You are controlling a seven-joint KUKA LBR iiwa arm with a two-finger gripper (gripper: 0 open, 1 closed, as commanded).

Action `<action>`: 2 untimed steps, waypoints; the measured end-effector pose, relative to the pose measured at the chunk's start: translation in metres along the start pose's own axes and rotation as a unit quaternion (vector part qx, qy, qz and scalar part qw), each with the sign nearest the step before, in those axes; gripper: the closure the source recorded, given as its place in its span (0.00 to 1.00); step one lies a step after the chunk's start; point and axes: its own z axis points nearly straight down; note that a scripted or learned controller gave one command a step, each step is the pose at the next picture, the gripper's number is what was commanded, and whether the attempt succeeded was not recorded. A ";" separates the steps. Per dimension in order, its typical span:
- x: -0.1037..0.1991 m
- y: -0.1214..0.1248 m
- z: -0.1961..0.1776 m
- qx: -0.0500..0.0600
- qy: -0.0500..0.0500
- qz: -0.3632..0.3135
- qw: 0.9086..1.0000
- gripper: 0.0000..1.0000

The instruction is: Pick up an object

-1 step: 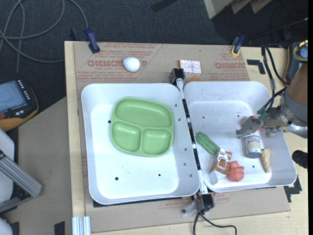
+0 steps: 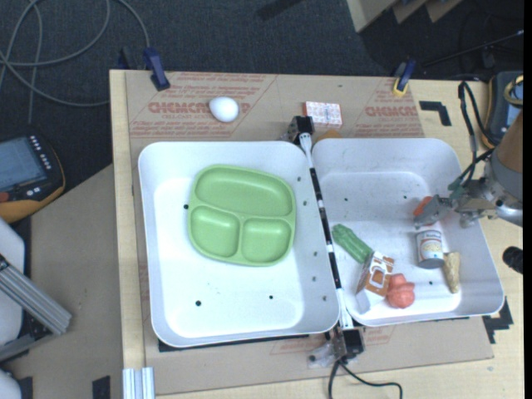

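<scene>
scanning from the left, a green divided plate (image 2: 243, 215) is seen lying in the left bin (image 2: 166, 306), with a white egg-shaped thing (image 2: 223, 108) on the worktop (image 2: 125, 223) behind it. in the right bin (image 2: 391, 160) a green pickle-like piece (image 2: 353, 243), a small printed carton (image 2: 378, 274), a red lump (image 2: 401, 293), a small can (image 2: 430, 247) and a tan wedge (image 2: 451, 271) are clustered near the front. the gripper (image 2: 428, 209) is held at the bin's right side, just above the can, which stands upright just in front of it. something orange-red is glimpsed at its tip, but its nature, and whether the gripper is released or clenched, cannot be told. the arm is cut off at the right.
</scene>
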 end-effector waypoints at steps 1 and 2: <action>-0.007 0.010 0.073 0.001 0.001 0.000 1.000 0.00; 0.021 0.030 0.072 -0.001 0.000 -0.001 1.000 0.00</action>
